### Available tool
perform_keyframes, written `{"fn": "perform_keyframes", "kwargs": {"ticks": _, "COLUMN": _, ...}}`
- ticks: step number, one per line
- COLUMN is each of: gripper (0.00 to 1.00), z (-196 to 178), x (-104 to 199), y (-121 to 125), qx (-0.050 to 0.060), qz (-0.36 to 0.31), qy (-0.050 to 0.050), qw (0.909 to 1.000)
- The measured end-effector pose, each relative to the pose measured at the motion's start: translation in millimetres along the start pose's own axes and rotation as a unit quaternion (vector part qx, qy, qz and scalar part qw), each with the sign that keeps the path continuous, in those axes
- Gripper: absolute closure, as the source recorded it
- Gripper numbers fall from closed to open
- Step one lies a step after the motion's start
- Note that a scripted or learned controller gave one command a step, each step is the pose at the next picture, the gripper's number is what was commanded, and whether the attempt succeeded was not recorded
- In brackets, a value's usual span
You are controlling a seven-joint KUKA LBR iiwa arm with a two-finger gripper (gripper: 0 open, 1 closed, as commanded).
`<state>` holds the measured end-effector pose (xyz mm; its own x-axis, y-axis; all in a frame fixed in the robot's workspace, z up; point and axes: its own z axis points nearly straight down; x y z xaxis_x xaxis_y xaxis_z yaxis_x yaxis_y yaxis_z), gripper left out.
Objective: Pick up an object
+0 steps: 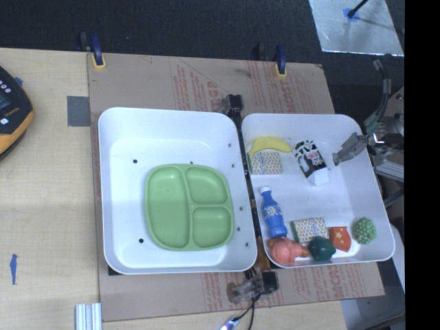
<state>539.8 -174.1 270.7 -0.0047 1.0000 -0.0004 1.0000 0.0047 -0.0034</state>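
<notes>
Camera view looked down on a cardboard-covered bench [172, 81] with two white bins side by side. At nine o'clock, the left bin [124, 126] held a green divided plate [188, 207], lying flat near its middle. At three o'clock sat the right bin [344, 198]. Toward its eleven o'clock corner lay a yellow banana [271, 144], with a small patterned packet [265, 162] just beside it. A blue bottle [273, 214] lay along the bin's left wall. A black-and-white carton [312, 161] lay toward the bin's twelve o'clock. Along the six o'clock wall sat a pink toy [285, 251], a second packet [309, 227], a dark green piece [321, 248], a red piece [340, 237] and a green ball [364, 230]. At the bin's two o'clock rim hung the gripper [349, 150], near the carton but apart from it; I could not tell how wide its claw stood.
</notes>
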Motion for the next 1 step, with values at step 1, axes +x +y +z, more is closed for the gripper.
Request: {"fn": "perform_keyframes", "kwargs": {"ticks": 1, "gripper": 0.0, "z": 126.2, "x": 17.4, "y": 38.9, "qx": 0.001, "qz": 0.0, "qy": 0.0, "qw": 1.0}}
